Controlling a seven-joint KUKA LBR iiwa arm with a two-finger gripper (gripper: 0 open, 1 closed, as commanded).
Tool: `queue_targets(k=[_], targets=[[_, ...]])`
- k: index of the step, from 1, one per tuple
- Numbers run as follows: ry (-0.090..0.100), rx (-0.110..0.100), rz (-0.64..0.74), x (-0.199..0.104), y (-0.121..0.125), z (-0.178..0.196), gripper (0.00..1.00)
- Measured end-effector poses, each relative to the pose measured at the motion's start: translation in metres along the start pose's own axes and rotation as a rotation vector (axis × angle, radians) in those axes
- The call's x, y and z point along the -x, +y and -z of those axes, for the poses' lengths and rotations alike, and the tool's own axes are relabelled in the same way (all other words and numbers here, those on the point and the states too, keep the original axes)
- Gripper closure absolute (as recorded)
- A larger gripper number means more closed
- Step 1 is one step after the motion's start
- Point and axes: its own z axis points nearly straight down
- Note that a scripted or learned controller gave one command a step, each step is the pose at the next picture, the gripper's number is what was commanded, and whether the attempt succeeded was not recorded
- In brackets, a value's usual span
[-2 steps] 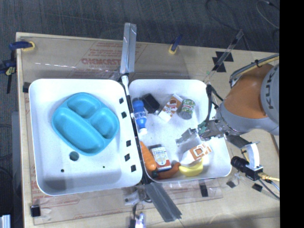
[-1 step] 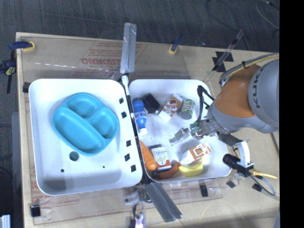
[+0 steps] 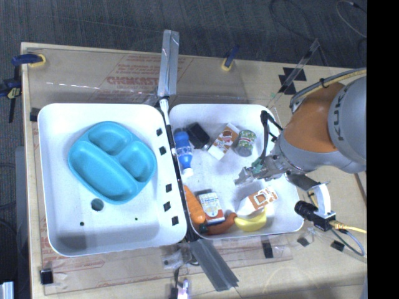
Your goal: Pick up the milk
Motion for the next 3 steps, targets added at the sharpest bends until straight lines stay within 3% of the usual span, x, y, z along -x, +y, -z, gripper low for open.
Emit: queue_targets(k=[1,2,3], targets=[[0.0,0.0,0.0,0.0,0.0,0.0,0.0],[-0.003,0.006,0.134,-0.001,0.003,-0.006,0.0],[-0.005,0.009,0.111,0.01,0.057,0.043,0.0]])
